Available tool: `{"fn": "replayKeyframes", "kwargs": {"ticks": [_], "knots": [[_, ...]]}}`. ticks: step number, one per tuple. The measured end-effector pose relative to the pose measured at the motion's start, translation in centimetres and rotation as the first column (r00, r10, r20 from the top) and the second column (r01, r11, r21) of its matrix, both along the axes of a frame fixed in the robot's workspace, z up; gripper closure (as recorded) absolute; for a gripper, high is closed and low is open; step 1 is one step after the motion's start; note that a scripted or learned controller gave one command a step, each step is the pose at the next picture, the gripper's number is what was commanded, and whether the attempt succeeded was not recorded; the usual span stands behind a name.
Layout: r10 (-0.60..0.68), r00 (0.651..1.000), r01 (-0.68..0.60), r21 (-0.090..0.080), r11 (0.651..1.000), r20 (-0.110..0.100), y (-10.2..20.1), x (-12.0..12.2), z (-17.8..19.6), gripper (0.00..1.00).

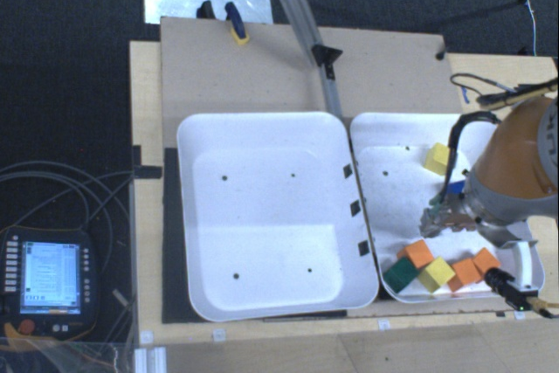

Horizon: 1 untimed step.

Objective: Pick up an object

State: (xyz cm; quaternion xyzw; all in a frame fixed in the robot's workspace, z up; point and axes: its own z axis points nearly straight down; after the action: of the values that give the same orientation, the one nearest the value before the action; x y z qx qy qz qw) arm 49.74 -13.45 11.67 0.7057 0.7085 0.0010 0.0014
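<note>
From the right, the arm (pixel 521 166) bends down over the right bin (pixel 389 131), its gripper (pixel 437 221) low inside; whether it grips is unclear. Against that bin's near wall lie orange (pixel 419 253), green (pixel 401 274) and yellow blocks (pixel 436 274); another yellow block (pixel 437 158) sits farther back.
</note>
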Motion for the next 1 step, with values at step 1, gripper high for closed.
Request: {"fn": "replayKeyframes", "kwargs": {"ticks": [1], "knots": [[0.002,1.0,-0.002,-0.001,1.0,0.005,0.11,0.91,6.18,1.0]]}}
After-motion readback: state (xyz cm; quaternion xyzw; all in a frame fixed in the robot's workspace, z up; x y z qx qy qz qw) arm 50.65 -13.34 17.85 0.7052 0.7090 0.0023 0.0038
